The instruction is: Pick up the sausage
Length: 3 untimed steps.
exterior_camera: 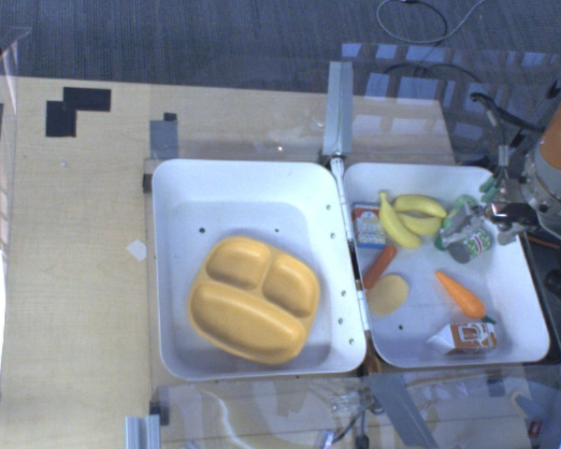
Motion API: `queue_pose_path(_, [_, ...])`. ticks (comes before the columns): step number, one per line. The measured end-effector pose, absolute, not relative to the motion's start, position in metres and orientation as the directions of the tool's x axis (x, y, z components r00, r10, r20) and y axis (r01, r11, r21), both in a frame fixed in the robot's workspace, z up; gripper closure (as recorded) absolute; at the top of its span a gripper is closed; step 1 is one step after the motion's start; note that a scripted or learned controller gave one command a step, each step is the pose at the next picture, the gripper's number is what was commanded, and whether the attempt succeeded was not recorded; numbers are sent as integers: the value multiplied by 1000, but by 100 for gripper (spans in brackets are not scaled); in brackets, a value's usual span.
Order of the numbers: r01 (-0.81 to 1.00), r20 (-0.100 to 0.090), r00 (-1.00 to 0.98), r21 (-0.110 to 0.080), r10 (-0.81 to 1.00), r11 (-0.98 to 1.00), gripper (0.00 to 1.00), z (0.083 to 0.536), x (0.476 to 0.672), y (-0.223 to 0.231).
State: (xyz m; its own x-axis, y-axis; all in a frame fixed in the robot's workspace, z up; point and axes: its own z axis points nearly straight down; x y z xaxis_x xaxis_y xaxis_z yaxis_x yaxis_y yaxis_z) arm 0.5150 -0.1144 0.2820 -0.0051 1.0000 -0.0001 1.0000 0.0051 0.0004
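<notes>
Two shallow white bins sat side by side on the bench. The left bin held one thing, a large yellow tray moulded into three rounded sections, lying near the middle of the bin floor.

The right bin held the rest. There was one sausage, reddish and slim, lying at a slant close to the bin's left wall, just below a small red-and-white carton and just above a single pale round potato. One bunch of yellow bananas lay toward the far side of the bin, beside the carton. One orange carrot lay at a slant in the right half, and one small brown-and-white carton rested near the bin's near edge, below the carrot. One green-and-grey can lay on its side right of the bananas.

The arm reached in from the right, its orange band at the frame's edge, with the end effector low over the right bin at the can, well apart from the sausage. Its parts blended with the can, so whether it was spread or pressed together could not be told, nor whether it touched the can.
</notes>
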Motion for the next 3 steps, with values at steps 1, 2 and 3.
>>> queue_pose_path(1, [992, 1, -129, -1, 992, 129, 0, 182, 551, -80])
queue_pose_path(2, [993, 1, -118, -1, 993, 118, 0, 183, 547, 15])
queue_pose_path(3, [989, 0, -145, 2, 989, 145, 0, 184, 555, -54])
